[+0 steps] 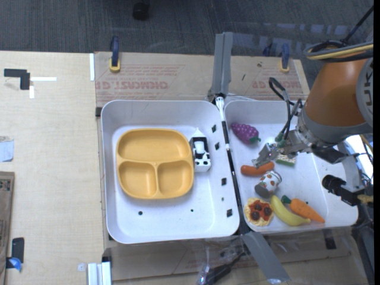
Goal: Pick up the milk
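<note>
White with black patches, the small milk carton (200,153) lies in my left bin (110,177), touching the yellow three-part plate's (155,162) right edge, long axis running away from me. My jaws (268,154) hover over the right bin, milk well leftward; their spread I cannot tell.

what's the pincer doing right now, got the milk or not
Pincer: over the right bin, open, holding nothing. The milk sits in the left bin beside the yellow tray.
</note>
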Action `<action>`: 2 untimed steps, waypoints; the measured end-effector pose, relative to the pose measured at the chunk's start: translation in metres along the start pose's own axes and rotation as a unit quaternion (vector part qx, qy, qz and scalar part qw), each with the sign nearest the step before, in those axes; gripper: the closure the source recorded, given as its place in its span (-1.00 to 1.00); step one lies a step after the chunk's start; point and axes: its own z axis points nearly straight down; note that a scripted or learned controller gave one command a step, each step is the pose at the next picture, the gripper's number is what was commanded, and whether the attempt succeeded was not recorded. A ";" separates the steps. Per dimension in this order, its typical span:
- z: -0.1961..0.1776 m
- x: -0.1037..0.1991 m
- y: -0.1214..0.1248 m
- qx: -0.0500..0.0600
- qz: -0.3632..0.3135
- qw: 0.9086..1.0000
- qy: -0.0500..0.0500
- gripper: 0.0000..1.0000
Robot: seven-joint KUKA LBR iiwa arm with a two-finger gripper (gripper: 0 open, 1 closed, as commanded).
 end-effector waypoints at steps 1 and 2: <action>-0.045 -0.031 0.044 -0.001 0.109 0.994 -0.001 -1.00; -0.021 0.064 0.088 0.000 0.033 0.999 -0.001 -1.00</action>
